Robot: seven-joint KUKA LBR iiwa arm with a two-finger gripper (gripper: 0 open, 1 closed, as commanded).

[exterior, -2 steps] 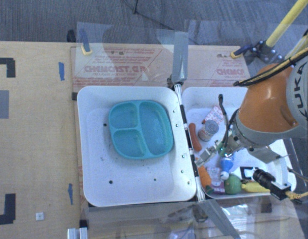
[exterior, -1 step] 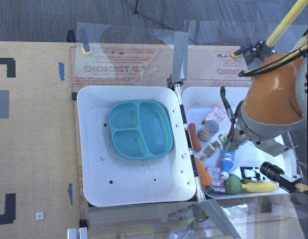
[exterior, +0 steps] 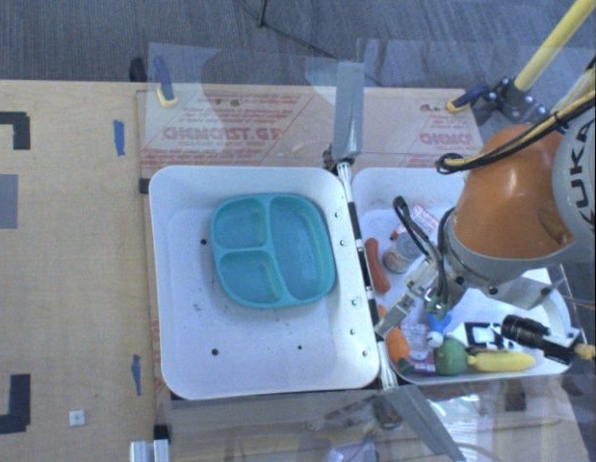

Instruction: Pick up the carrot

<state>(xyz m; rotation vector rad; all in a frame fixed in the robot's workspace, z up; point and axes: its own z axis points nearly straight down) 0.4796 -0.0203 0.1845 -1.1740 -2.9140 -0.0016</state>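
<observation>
While the two-finger metal gripper [exterior: 410,306] is lowered into the right shallow white bin [exterior: 367,189], its state cannot be told. The small orange carrot [exterior: 398,344] is found just below it, at the bin's near-left corner, long axis roughly upright in view.

The bench [exterior: 66,287] is showing matt, pale wood. Both bins [exterior: 182,354] are looking like smooth white plastic, faintly shiny. The teal divided plate [exterior: 273,250] is appearing as smooth plastic with a soft sheen. The arm's orange band [exterior: 514,200] is gleaming, glossy.
</observation>
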